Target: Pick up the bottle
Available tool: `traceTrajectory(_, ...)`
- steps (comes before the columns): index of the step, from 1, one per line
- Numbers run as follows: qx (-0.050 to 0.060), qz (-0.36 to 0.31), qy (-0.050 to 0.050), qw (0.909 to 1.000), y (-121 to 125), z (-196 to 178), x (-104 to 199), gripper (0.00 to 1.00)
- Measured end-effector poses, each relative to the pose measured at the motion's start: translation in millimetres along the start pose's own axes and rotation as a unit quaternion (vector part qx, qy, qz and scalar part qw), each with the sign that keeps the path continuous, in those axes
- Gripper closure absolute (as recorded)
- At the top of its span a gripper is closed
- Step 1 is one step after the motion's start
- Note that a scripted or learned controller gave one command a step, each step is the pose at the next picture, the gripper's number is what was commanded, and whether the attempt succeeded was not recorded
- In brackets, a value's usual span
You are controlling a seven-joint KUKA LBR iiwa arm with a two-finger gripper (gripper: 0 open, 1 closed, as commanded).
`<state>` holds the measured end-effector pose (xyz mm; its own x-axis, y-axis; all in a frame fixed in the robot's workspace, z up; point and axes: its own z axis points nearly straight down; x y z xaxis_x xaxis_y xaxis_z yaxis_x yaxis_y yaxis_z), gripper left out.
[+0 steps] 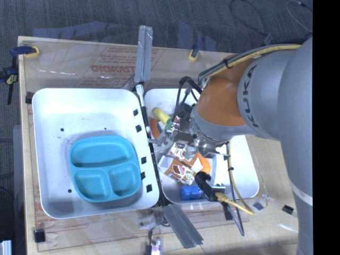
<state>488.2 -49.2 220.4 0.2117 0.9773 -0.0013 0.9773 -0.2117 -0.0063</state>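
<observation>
At the near rim of the right bin (249, 187) I see a small blue thing (189, 193) lying on the floor; just beyond it lies an orange-and-white packet (182, 169), with an orange scrap (205, 164) touching its right side; across the divider, the left bin (48, 121) holds a blue tray (104, 168) with three compartments, sitting flat toward the near side; farther in, the gripper (178, 140) hangs low over the middle of the right bin, above the packet's far edge, and I cannot tell from here whether it is spread or pressed together, nor do I see anything held in it; the arm (265, 94) covers most of that bin's right half; beyond the gripper, at the bin's far left corner, lies what I take to be the bottle (160, 113), yellow, with an orange piece (154, 126) just beside it against the divider, apart from the gripper; farthest off, a blue clamp (195, 52) grips the bench (79, 57) edge.
</observation>
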Motion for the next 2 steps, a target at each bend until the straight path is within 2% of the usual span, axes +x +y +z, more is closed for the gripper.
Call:
traceTrajectory(1, 0.0, 0.093, 0.0, 0.9957, -28.6, 30.1, 75.1, 0.0)
traceTrajectory(2, 0.001, 0.332, 0.001, 0.9431, -16.8, 30.0, 90.2, 0.0)
